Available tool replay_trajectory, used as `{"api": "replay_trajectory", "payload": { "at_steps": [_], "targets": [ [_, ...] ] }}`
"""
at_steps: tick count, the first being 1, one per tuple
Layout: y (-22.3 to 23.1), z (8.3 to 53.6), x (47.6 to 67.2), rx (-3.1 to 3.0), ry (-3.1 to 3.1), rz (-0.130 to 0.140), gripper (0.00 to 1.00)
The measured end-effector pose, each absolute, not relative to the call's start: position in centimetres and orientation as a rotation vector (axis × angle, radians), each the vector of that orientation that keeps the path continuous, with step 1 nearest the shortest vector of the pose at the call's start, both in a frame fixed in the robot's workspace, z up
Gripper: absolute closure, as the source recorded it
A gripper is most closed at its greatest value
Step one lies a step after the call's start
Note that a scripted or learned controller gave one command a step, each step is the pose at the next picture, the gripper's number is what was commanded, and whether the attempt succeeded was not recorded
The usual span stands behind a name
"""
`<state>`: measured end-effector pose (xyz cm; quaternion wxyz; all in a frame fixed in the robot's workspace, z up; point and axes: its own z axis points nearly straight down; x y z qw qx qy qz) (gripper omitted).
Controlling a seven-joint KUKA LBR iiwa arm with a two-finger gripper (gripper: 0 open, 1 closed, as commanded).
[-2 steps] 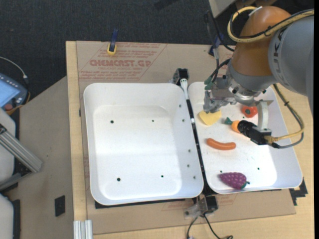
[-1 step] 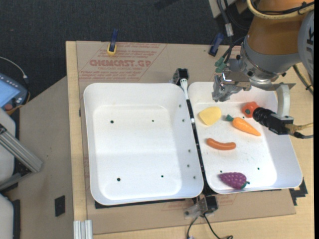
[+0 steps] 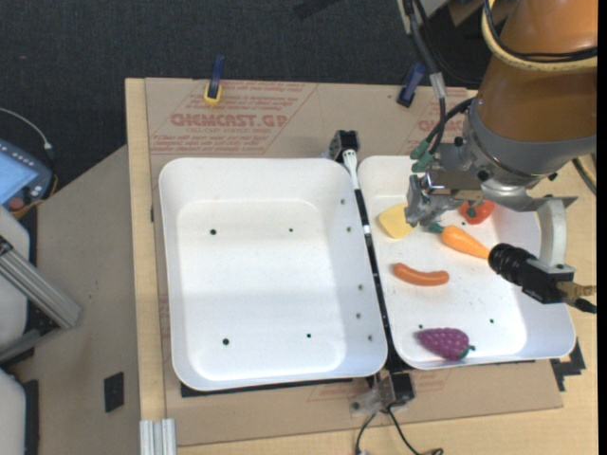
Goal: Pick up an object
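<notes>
The right bin holds several toy foods: a yellow cheese wedge at its upper left, an orange carrot, a red-orange sausage, a purple bunch of grapes near the front, and a red tomato partly hidden behind the wrist. My gripper hangs low over the back of this bin, just right of the cheese wedge and left of the carrot's green top. No object shows between its tips.
The left bin lies beside the right one, with a black divider strip between them. A black cylindrical fitting on the arm overhangs the right bin's right side. Blue clamps hold the cardboard base at the back.
</notes>
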<state>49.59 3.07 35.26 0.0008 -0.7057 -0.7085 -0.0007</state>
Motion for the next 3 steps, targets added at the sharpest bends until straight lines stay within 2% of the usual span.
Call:
{"api": "replay_trajectory", "payload": {
  "at_steps": [1, 2, 3],
  "targets": [
    [2.9, 36.1, 49.9, -2.220, -2.224, -0.001, 1.00],
    [6.6, 45.5, 47.9, -2.219, -2.233, -0.018, 1.00],
    [8.2, 40.9, 51.8, -2.218, -2.221, 0.006, 1.00]
  ]
}}
